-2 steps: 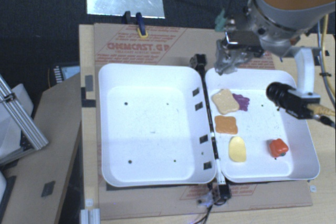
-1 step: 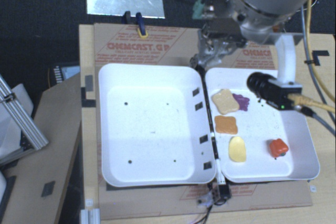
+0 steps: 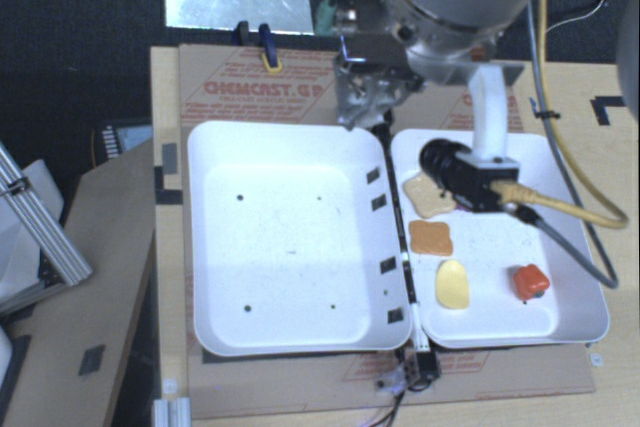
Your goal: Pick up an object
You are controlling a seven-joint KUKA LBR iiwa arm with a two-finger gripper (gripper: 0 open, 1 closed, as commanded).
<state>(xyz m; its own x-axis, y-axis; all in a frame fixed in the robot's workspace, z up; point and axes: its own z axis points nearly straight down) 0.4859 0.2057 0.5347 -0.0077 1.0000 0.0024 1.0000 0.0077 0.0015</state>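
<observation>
Several small objects lie in the right bin point(image 3: 575, 300): a tan bread-like slice point(image 3: 427, 197), an orange square piece point(image 3: 431, 238), a yellow oval piece point(image 3: 452, 285) and a red-orange lump point(image 3: 530, 281). My gripper point(image 3: 365, 110) hangs over the back edge of the bins, close to the divider between them. It is behind and to the left of the tan slice and above the objects, touching none of them. Nothing shows in its grasp.
The left bin point(image 3: 205, 245) sits beside the right one with black clips point(image 3: 385, 235) along the shared divider. A black cylinder-shaped device point(image 3: 460, 173) with a yellow cable point(image 3: 570, 210) hangs over the right bin's back, partly covering the tan slice. Cardboard point(image 3: 255, 85) lies under the bins.
</observation>
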